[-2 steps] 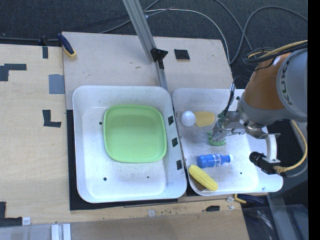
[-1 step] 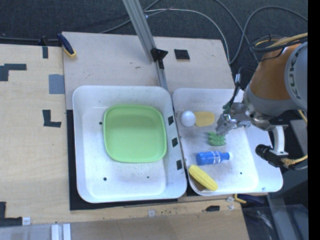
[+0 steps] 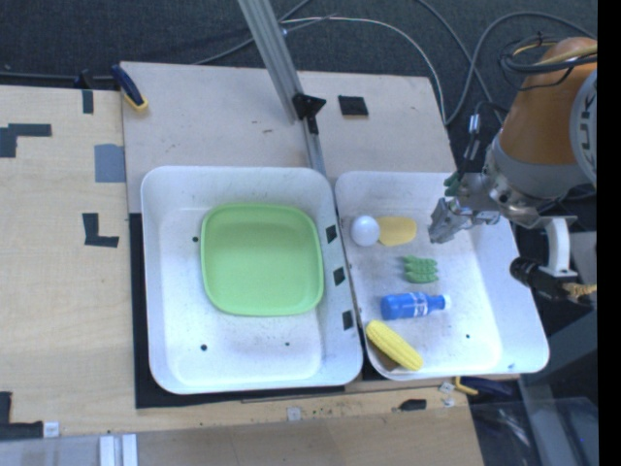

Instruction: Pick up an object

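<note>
The green plate (image 3: 262,258) looks smooth matt plastic; the white bins (image 3: 175,357) glossy, speckled plastic; the bench (image 3: 49,289) pale wood; the slanted pole (image 3: 272,37) dull metal.

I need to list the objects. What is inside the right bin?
In the right bin: a white ball, a yellow piece, a green item, a blue bottle and a corn cob. The gripper hangs over its upper part and covers some of the floor there.
</note>
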{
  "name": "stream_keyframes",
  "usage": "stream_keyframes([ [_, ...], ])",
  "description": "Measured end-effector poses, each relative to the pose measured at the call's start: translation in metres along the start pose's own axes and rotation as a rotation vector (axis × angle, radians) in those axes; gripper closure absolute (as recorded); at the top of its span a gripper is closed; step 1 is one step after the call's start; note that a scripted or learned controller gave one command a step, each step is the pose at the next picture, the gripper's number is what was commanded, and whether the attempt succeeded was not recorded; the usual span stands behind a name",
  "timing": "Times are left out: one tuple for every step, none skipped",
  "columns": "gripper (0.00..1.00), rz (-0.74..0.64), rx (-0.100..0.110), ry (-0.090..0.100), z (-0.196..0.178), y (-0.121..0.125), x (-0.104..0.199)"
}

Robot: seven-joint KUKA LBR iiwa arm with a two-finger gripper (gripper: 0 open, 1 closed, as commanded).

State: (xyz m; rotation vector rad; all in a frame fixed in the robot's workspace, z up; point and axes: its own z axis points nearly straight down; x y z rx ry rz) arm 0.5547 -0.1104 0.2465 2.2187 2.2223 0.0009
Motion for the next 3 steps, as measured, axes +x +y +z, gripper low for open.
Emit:
stream_keyframes([
  [1.0, -0.003, 0.004, 0.001, 0.013, 0.004, 0.054],
  [1.0, -0.003, 0.004, 0.001, 0.021, 0.008, 0.1],
  [1.0, -0.004, 0.003, 0.001, 0.013, 0.005, 0.16],
])
